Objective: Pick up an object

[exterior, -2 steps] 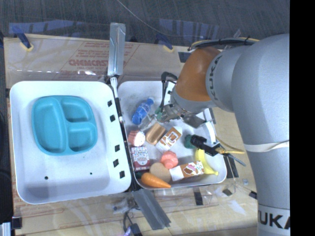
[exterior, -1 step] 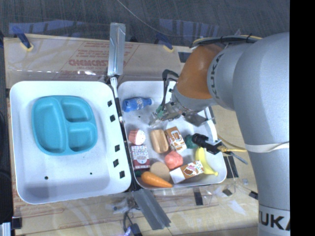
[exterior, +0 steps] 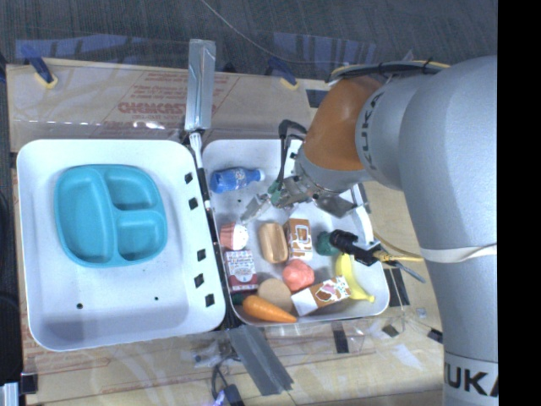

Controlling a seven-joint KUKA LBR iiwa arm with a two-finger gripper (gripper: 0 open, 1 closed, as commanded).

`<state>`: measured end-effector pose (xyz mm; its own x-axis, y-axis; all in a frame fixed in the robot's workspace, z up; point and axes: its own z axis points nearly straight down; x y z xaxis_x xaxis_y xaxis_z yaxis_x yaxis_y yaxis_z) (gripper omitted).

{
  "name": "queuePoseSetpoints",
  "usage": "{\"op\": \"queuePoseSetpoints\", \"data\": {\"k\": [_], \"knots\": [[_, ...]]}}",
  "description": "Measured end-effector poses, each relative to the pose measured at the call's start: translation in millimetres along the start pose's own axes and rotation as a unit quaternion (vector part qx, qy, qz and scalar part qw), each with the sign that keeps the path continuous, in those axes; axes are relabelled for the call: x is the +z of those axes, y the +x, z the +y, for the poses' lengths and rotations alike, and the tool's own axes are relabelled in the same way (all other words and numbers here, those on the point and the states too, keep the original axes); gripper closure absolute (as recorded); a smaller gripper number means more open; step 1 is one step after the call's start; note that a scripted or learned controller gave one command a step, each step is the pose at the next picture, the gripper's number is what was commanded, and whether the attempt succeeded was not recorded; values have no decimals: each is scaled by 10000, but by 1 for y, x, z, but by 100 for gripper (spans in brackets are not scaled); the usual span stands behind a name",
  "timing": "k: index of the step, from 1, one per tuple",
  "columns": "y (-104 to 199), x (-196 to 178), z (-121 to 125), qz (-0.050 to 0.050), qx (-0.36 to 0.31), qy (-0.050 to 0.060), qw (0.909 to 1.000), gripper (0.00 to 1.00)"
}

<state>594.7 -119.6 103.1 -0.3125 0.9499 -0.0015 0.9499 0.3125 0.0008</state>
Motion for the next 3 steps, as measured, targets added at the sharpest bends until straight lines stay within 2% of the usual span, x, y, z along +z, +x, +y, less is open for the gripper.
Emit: {"op": "queuePoseSetpoints", "data": {"k": [1,2,3], "knots": [[8,11,-64,3,-1095,4,9940,0],[9,1,-62,5,-1127,0,9936,100],[61,-92,35,4,-410,-29,9992,100]]}}
